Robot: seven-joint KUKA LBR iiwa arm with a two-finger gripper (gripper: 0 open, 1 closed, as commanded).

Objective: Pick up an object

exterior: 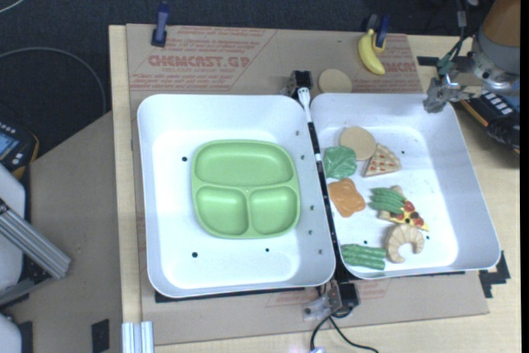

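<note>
gripper — grip state unreadable (too small) | over right bin far corner | arm cut off

Two white bins side by side. Left bin: green divided tray. Right bin: toy foods, including pizza slice, croissant. Gripper above right bin's far corner.

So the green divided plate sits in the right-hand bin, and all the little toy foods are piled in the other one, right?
Not quite. The camera view shows the green divided plate in the left bin, not the right. The toy foods, such as the pizza slice and the croissant, lie in the right bin.
</note>
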